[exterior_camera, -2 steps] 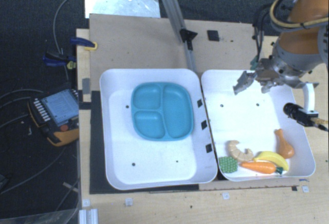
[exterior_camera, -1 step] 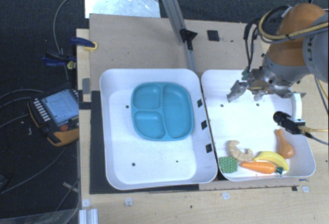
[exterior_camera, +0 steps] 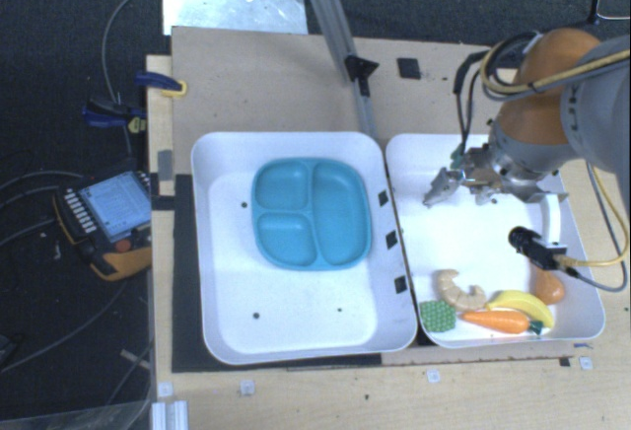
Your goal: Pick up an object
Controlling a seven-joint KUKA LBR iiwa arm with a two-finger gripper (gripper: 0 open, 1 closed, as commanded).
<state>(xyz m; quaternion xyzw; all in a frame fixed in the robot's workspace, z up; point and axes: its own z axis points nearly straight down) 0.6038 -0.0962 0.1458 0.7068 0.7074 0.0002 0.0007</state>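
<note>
My gripper (exterior_camera: 461, 191) hovers over the upper part of the right bin (exterior_camera: 424, 241), its fingers spread and nothing between them. Toys lie in the near right corner of that bin, well below the gripper: a beige curled piece (exterior_camera: 459, 291), a yellow banana (exterior_camera: 520, 302), an orange carrot (exterior_camera: 496, 322), a green piece (exterior_camera: 438, 316) and a brown-orange piece (exterior_camera: 548, 287). A blue divided plate (exterior_camera: 311, 213) lies in the left bin (exterior_camera: 296, 329).
A black cable end (exterior_camera: 524, 241) and a white strip (exterior_camera: 552, 217) hang by the arm over the right bin. A grey pole (exterior_camera: 333, 14) slants over the bench behind the bins. Clamps and a handheld device (exterior_camera: 108, 211) lie to the left, off the bench.
</note>
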